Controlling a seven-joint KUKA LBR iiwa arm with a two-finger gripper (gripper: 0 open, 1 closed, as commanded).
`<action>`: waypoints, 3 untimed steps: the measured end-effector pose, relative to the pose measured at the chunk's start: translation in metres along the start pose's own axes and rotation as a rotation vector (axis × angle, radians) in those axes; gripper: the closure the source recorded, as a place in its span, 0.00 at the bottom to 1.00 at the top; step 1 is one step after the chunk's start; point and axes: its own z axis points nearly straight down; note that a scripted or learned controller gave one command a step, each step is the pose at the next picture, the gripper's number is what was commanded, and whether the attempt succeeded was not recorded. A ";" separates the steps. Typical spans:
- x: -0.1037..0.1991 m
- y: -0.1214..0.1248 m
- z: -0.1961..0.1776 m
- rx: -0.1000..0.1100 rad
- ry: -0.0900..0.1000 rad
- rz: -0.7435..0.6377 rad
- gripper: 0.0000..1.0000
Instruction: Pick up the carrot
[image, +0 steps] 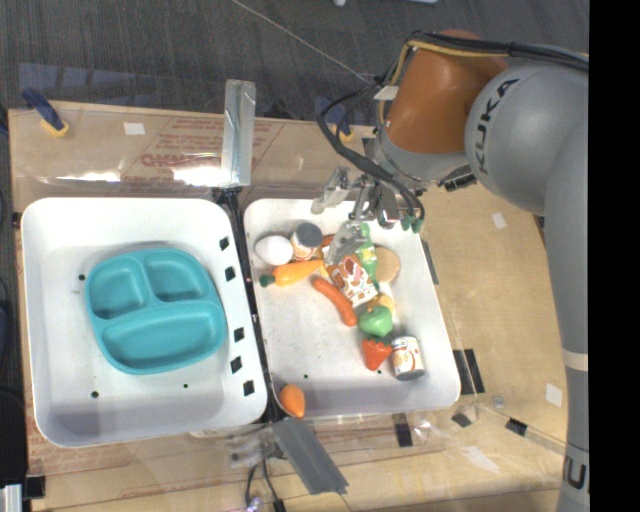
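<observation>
**Me:** Starting at the near edge of the worktop (500, 300): a small orange piece (291, 400) lies at the front rim of the right bin (300, 330), by the divider. I can't say what it is. Behind it stand a little can (406, 358), a red pepper (375, 353) and a green pepper (377, 320).

**Colleague:** And the carrot?

**Me:** I take the carrot (296, 273) to be the orange taper lying flat toward the back left of that bin, thick end to the right, just beside a white egg (272, 249). A reddish sausage (333, 299) angles away from its thick end. It looks like a plastic toy to me: light, stiff, smooth, so likely to slide or roll. I'd close across the thick middle, not the tip.

**Colleague:** End effector?

**Me:** The end effector (352, 232) hangs over the back of the bin, above a printed carton (352, 278). Nothing shows between its fingers, but whether they're spread or closed I can't tell; cables and clutter blur them. The left bin (40, 300) carries a teal divided plate (155, 310).
</observation>
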 end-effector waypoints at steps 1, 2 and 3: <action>0.020 0.021 0.086 -0.001 -0.002 0.072 0.00; 0.030 0.033 0.109 -0.002 0.002 0.012 0.00; 0.073 0.034 0.110 -0.001 0.006 0.526 0.00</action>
